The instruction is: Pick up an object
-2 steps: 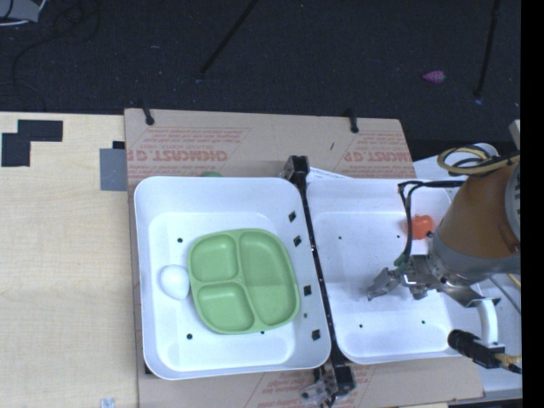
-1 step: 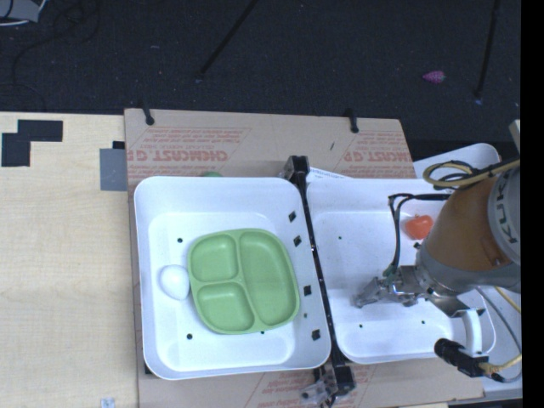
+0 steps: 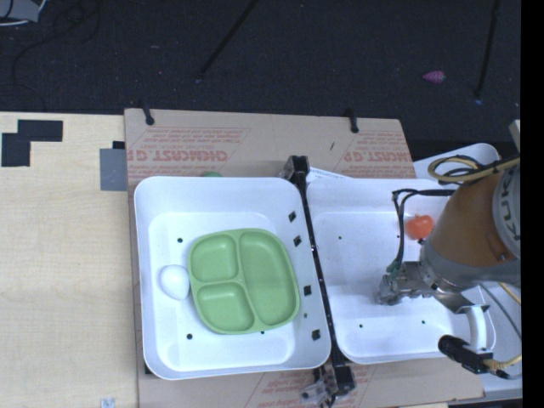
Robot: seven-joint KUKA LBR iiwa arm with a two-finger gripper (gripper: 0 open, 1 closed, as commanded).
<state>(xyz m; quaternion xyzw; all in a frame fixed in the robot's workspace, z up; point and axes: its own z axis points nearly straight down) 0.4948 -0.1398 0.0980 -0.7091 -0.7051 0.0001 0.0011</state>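
My gripper [image 3: 389, 293] is down in the right bin [image 3: 357, 347], near its middle, with the grey arm and its orange band coming in from the right. A small orange-red object [image 3: 419, 225] lies in the right bin behind the gripper, close to the arm. In the left bin [image 3: 157, 219] rests a green three-compartment plate [image 3: 243, 280]. A white egg-like ball [image 3: 174, 280] lies against the plate's left edge. I see nothing between the gripper's tips from this angle.
A black divider bar [image 3: 310, 270] runs between the two bins. Black cables [image 3: 408, 198] loop over the right bin's back edge. Cardboard [image 3: 255, 147] lies under the bins, and a wooden bench top [image 3: 59, 253] spreads to the left.
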